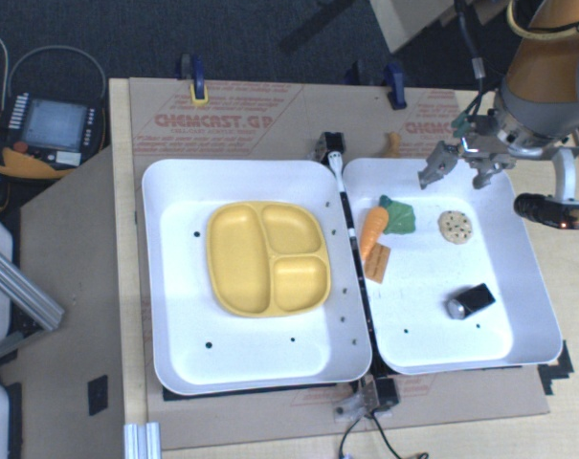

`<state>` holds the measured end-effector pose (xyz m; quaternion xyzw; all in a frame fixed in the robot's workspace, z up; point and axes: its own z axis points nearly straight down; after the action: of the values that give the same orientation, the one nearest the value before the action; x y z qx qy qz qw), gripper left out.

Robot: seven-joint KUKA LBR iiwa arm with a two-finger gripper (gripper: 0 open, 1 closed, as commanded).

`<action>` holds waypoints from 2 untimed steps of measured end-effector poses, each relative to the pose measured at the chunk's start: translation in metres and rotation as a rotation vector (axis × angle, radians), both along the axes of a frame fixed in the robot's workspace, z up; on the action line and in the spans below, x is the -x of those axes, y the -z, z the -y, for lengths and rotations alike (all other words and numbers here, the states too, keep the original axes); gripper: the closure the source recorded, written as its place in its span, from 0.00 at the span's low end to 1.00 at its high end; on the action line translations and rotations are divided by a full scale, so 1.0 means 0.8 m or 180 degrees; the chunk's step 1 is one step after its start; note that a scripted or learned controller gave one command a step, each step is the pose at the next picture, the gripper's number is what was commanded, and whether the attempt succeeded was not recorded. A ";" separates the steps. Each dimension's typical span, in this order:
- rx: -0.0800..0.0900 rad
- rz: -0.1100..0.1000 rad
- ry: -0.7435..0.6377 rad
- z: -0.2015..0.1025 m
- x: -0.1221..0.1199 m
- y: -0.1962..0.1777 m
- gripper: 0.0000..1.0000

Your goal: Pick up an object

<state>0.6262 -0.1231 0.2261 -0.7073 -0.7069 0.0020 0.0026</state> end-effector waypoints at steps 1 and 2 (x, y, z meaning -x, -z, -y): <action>-0.0002 -0.0007 0.0002 0.007 0.006 0.077 0.00; -0.0003 -0.0008 0.0002 0.013 0.017 0.152 0.00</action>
<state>0.6128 -0.1335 0.1048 -0.7075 -0.7067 0.0026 0.0038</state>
